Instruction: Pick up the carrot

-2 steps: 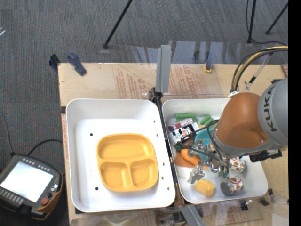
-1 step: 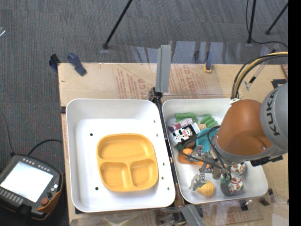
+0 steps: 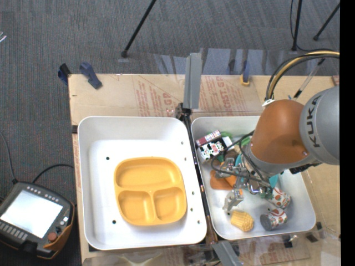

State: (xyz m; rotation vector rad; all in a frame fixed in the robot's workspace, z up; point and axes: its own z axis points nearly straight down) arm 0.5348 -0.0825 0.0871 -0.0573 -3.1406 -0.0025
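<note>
The carrot [image 3: 221,182] is an orange piece lying in the right bin [image 3: 302,206], near its left wall, partly covered by the gripper's parts. My gripper [image 3: 242,192] hangs low in the right bin, just right of the carrot and above a yellow corn cob [image 3: 242,221]. The arm's orange band [image 3: 277,134] hides the bin's middle and much of the wrist. I cannot make out anything held in the gripper.
A black-and-white carton [image 3: 214,144] lies at the right bin's back left. Two patterned cylinders [image 3: 277,199] [image 3: 274,219] sit at the front right. A yellow divided plate [image 3: 150,190] rests in the left bin [image 3: 94,148]. A teach pendant [image 3: 33,219] lies on the floor at left.
</note>
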